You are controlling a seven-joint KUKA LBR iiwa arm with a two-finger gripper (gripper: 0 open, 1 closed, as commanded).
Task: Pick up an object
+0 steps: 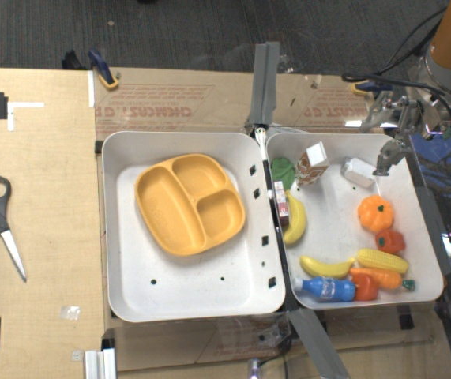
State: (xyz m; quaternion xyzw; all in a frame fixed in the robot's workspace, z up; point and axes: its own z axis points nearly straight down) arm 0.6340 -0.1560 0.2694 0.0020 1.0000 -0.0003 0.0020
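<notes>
Yellow tray [189, 204] (plain), orange pumpkin [376, 212], blue bottle [327, 289], white bins [122, 235].

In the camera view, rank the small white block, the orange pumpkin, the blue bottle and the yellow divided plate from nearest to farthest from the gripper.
From the gripper:
1. Small white block, just left of the fingers, right bin.
2. Orange pumpkin, below it, right bin.
3. Blue bottle, right bin's near edge.
4. Yellow divided plate, left bin.
</notes>
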